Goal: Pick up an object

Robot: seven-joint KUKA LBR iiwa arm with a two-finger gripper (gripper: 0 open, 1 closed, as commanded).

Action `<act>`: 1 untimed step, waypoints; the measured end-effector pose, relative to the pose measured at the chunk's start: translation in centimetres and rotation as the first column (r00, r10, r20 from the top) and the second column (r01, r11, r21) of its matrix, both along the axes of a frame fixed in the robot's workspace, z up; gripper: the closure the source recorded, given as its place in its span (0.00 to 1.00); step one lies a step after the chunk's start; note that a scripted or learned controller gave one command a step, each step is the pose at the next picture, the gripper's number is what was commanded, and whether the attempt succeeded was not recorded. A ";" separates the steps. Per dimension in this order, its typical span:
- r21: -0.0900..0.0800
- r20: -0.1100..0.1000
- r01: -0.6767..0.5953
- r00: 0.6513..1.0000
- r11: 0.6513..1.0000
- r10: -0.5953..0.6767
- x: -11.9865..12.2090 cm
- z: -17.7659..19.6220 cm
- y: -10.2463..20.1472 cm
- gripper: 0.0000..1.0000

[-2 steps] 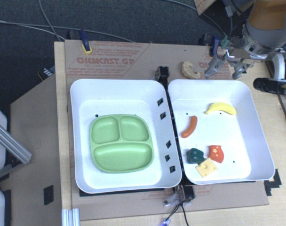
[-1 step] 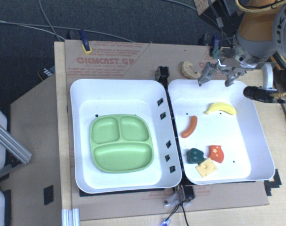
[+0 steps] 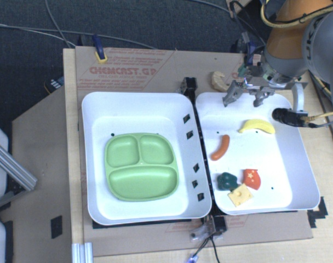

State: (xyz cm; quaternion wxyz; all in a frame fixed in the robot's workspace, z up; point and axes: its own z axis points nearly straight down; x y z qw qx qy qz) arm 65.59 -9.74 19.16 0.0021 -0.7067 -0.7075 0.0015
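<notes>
The gripper (image 3: 247,95), fingers spread and empty, hovers at upper right; the banana (image 3: 257,126) lies just below, long axis left-right

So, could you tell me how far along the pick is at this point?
Nothing looks picked yet. The gripper hangs open over the far edge of the right bin, nothing between its fingers. The banana, sausage, cheese wedge and other toys lie in the bin. Descending, closing on one and lifting all remain.

Dark carpet (image 3: 128,15) with cables (image 3: 57,15) behind cardboard-topped bench (image 3: 133,64)
</notes>
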 end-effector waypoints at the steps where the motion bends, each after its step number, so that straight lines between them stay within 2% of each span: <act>1: 0.001 -0.003 0.001 1.000 1.000 -0.001 0.1 -6.3 0.0 0.00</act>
